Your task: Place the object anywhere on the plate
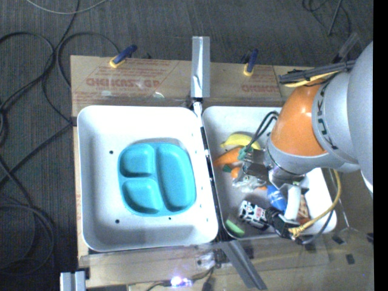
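Note:
A blue plate with three compartments lies in the left white bin. The right bin holds several small objects: a yellow banana-like piece, an orange carrot-like piece, a black and white item, a green piece and a blue item. My gripper reaches down into the right bin just right of the orange piece, under the arm's orange band. The arm hides much of that bin.
A metal divider post stands between the bins at the back. Blue and yellow clamps hold the cardboard base at the rear. Cables trail over the dark floor on the left. A yellow cable loops by the right bin's front corner.

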Controlling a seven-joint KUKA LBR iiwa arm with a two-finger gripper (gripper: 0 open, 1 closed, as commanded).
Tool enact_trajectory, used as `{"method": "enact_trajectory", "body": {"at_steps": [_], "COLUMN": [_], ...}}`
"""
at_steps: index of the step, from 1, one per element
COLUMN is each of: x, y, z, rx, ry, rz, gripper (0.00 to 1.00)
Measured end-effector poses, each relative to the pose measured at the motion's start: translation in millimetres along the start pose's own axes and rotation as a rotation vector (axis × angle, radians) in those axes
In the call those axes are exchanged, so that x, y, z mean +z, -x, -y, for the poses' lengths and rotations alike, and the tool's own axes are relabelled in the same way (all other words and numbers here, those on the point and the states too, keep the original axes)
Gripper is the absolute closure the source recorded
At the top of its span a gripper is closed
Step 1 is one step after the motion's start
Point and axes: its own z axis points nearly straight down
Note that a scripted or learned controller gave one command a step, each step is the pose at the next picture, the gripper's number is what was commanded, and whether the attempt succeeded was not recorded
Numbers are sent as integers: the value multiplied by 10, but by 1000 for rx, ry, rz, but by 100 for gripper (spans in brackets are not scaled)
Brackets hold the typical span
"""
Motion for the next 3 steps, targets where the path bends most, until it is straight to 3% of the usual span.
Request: {"method": "enact_trajectory", "body": {"at_steps": [1,2,3], "x": [4,-2,4], "y": [-944,-1305,-1306], "z": [267,-518,371], "rx": [-35,-106,-182], "ry": [-1,1,-1], "rz": [2,5,3], "gripper": [100,100,100]}}
